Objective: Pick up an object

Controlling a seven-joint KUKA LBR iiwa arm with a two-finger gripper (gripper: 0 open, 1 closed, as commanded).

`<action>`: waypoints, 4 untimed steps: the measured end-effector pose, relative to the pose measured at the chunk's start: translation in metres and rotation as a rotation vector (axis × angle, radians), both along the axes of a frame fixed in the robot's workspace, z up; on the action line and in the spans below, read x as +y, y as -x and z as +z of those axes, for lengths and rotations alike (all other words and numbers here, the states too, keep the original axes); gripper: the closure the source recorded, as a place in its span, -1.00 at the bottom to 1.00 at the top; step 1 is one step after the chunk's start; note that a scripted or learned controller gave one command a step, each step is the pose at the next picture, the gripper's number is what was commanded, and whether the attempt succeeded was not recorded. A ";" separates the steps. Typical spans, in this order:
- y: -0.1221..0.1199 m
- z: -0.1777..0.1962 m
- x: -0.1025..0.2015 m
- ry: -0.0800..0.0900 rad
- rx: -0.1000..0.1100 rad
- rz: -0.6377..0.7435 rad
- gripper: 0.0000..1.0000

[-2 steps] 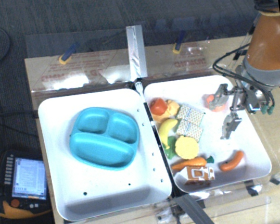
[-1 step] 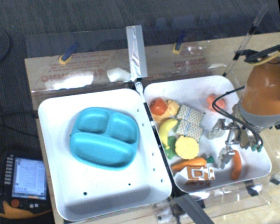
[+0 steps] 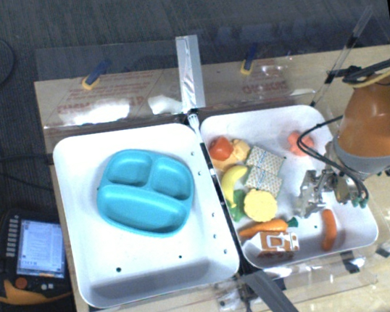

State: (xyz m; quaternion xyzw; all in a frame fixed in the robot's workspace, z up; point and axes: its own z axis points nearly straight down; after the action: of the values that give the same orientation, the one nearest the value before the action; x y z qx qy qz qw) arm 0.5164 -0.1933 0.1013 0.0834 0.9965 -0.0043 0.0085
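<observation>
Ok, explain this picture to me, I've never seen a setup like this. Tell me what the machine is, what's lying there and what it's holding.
This is one camera fixed above a bench, looking down at a slant. The grey and orange shape at the right is a robot arm. Its gripper, a two-finger claw, hangs over the right bin. Its job is to pick something up.

Two shallow white bins sit side by side. The left bin holds a blue divided tray. The right bin holds small toy foods: a tomato, a banana, a yellow round piece, a carrot, a sausage, plus a patterned packet and a small carton.

I see nothing between the claw's fingers, so it holds nothing that I can make out.
</observation>
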 end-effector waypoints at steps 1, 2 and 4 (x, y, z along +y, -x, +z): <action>-0.016 0.179 0.012 -0.007 0.013 0.182 1.00; -0.004 0.116 -0.031 -0.006 0.016 0.201 1.00; -0.019 0.170 0.074 -0.007 0.013 0.346 1.00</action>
State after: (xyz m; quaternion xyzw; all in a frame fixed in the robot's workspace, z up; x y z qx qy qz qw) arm 0.5356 -0.1197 0.2716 -0.0893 0.9960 0.0000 0.0025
